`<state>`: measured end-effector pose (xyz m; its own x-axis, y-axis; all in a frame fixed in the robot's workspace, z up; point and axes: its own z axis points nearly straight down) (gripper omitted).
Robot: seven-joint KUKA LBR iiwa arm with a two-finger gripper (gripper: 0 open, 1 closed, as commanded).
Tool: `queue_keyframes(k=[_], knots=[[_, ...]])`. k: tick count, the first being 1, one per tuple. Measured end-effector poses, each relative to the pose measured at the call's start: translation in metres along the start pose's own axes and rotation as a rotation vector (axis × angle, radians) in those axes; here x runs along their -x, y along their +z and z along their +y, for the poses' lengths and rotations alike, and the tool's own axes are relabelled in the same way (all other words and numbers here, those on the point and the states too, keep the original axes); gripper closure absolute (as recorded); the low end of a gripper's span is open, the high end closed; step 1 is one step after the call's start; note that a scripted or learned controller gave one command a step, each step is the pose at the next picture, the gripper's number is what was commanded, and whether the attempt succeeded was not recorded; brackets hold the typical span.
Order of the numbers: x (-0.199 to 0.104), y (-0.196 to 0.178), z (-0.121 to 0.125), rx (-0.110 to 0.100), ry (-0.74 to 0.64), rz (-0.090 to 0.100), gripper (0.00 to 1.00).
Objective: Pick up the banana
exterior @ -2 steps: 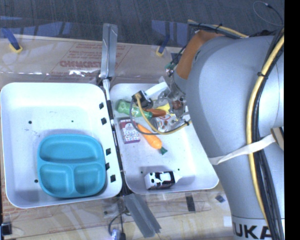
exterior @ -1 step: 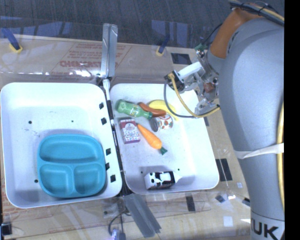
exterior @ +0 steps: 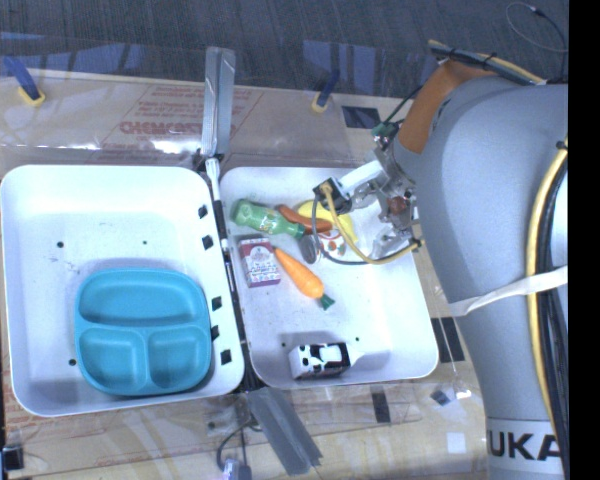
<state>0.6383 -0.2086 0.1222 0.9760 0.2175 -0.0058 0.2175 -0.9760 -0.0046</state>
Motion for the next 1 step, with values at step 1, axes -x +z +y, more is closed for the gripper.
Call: queue_keyframes(k=[1], knots=[[-0.0005, -0.0004, -0.0006, 0.000, -0.001, 0.000, 0.00]])
